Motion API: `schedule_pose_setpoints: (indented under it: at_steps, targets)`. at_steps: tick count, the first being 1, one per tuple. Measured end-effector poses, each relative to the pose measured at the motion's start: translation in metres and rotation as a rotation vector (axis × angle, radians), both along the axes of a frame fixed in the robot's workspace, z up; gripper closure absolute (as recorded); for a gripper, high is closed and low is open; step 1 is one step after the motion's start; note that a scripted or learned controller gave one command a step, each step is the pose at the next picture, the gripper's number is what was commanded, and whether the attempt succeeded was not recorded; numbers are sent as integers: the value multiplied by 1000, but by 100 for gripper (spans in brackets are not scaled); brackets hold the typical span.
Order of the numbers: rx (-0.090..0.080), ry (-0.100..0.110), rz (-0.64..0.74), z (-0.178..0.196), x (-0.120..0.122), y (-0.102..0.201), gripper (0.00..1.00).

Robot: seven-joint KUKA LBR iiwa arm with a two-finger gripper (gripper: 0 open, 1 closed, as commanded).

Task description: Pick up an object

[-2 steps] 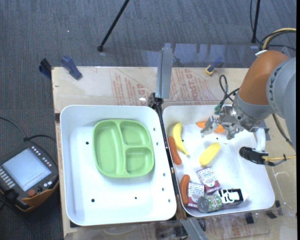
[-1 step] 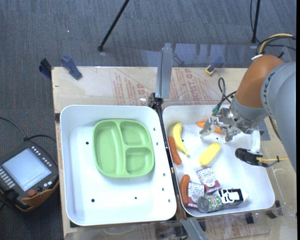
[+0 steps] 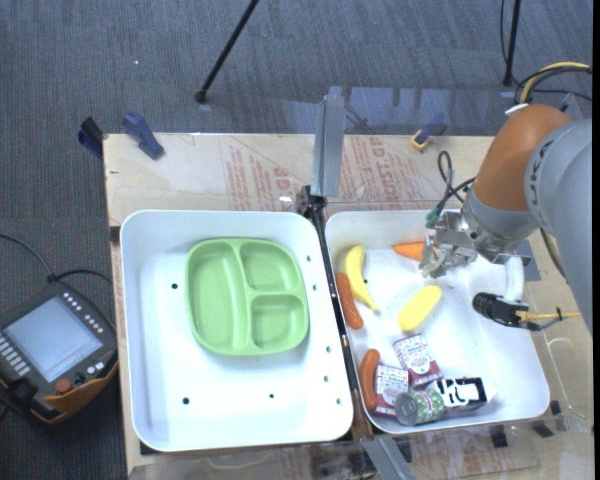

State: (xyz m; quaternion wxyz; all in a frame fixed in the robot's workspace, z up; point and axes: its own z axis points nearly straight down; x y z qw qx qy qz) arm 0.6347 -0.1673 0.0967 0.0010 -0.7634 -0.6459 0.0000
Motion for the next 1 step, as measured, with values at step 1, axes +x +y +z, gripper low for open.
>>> schedule_pose_setpoints:
  at_steps: [1]
  targets:
    - [0,0,0,0,0,0,0]
